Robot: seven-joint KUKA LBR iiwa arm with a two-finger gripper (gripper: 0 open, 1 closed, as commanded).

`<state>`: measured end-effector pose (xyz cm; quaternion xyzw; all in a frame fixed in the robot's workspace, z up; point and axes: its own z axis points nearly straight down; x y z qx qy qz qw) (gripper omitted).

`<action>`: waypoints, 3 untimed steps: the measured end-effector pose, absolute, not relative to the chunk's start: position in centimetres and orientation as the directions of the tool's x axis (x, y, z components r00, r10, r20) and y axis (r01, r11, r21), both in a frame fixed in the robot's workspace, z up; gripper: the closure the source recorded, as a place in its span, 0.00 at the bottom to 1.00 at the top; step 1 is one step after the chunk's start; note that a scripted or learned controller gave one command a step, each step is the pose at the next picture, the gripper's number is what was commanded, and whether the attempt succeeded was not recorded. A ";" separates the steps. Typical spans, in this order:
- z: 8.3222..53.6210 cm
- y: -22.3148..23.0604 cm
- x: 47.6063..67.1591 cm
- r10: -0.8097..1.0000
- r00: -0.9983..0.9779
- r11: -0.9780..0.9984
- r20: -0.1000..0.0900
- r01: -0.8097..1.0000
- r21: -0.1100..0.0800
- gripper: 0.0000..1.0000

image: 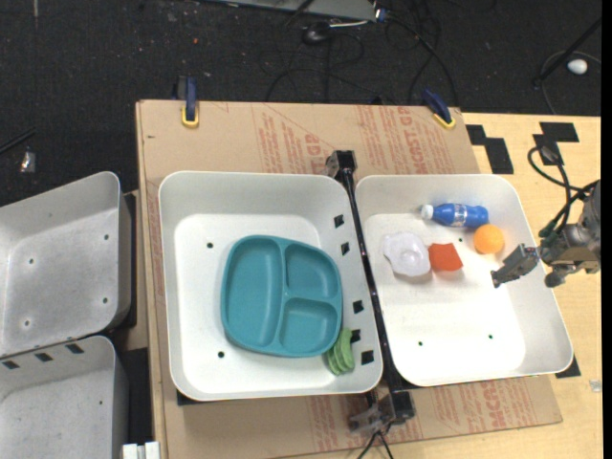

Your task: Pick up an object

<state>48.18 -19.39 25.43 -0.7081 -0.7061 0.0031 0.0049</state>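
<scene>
The right bin (478, 352) holds a blue bottle (457, 215) lying on its side, an orange ball (489, 240), a red block (445, 257) and a pale translucent cup (406, 254), all grouped in its far half. My gripper (535, 270) hangs over the bin's right rim, just right of the ball and red block and apart from them. Its two fingers are spread open with nothing between them.
The left bin (191, 218) holds a teal divided plate (282, 295) and a small green thing (339, 352) at its near right corner. A black divider (359, 256) runs between the bins. Two spare white trays (57, 256) lie at the left.
</scene>
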 end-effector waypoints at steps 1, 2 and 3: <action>26.0 -19.3 48.4 1.000 -0.001 0.001 0.000 1.000 -0.001 0.00; 21.1 -18.4 48.8 1.000 0.000 0.000 0.002 1.000 -0.005 0.00; 14.9 -17.8 49.2 1.000 0.001 -0.001 0.002 1.000 -0.006 0.00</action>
